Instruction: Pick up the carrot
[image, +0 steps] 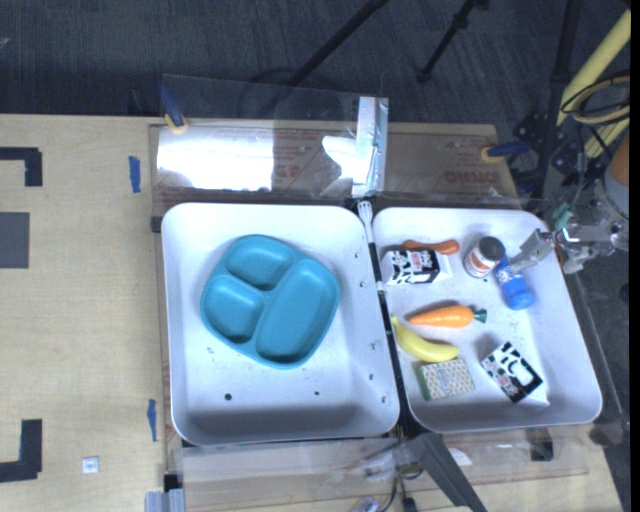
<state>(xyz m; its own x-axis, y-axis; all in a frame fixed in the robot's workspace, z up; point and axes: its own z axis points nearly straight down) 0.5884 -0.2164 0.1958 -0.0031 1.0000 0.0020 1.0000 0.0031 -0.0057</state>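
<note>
— Where is the carrot (441, 317) just now?

— In the right bin (570, 350), near its middle, lying on its side with the green top toward the right. The banana (424, 343) sits just beside it below-left, nearly touching; a milk carton (413, 265) stands above it.

— And your gripper (572, 240)?

— At the bin's right rim, up by the blue-capped bottle (514, 282) and well apart from the carrot. Whether it is open or closed I cannot tell from here, and I see nothing in it.

— How would you do this well?

— I'd come down over the carrot's thick orange middle, closing across its width — not along it — and keep clear of the banana so I lift one thing only.
</note>
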